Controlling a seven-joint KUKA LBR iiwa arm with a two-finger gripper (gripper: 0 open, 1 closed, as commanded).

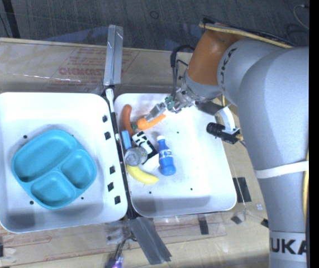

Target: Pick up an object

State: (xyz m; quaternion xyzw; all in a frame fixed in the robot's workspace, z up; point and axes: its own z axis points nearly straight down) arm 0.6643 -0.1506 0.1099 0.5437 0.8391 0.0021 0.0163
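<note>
Near the upper middle of the frame, the gripper (170, 106) hangs over the right bin (204, 188), its tip just beside an orange carrot (152, 119); whether it is spread or pinching cannot be told. Left of centre in that bin lie a sausage (126, 116), a blue bottle (165, 158), and a banana (142, 175). A blue divided tray (53, 167) sits in the left bin (14, 108).

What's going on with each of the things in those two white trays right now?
Blue divided plate: flat in the left bin.
Carrot: lying under the gripper.
Sausage: lying along the right bin's left wall.
Blue bottle: on its side.
Banana: lying flat.
Silver can: tipped over.
</note>
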